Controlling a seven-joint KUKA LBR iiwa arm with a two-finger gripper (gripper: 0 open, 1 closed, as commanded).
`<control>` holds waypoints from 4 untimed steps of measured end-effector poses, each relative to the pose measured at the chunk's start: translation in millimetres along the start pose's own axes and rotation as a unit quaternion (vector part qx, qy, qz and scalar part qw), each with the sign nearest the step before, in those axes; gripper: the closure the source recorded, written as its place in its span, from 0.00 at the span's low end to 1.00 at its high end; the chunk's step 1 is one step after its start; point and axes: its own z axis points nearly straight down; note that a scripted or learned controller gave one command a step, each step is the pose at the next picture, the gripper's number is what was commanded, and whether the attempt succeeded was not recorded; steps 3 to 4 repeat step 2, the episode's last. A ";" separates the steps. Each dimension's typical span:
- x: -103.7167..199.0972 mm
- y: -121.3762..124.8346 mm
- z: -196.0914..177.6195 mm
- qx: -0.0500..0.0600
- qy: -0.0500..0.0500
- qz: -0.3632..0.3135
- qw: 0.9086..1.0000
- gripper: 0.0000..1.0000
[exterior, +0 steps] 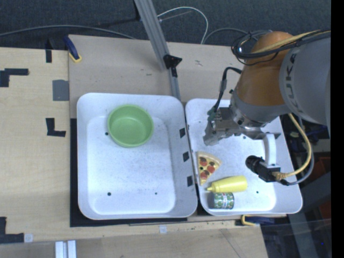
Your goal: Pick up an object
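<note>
Two white bins sit side by side on the wooden bench (123, 69). The gripper (214, 135) hangs over the right bin (287, 198), above a pizza slice (206, 167), yellow bottle (228, 184) and can (222, 200). A green bowl (130, 125) rests in the left bin (97, 198).

Two shallow white bins sit on the desk: a left bin (91, 192) and a right bin (287, 198). There is one green bowl (130, 125), one pizza slice (206, 167), one yellow bottle (228, 185) and one small green can (222, 200).
</note>
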 end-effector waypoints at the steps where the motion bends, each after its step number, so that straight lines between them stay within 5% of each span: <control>1: 51.9 -13.0 9.6 0.000 0.000 0.000 1.000 1.00; 2: 106.6 -9.6 21.3 0.000 0.000 0.000 1.000 1.00; 4: 106.6 -9.6 21.3 0.000 0.000 0.000 1.000 1.00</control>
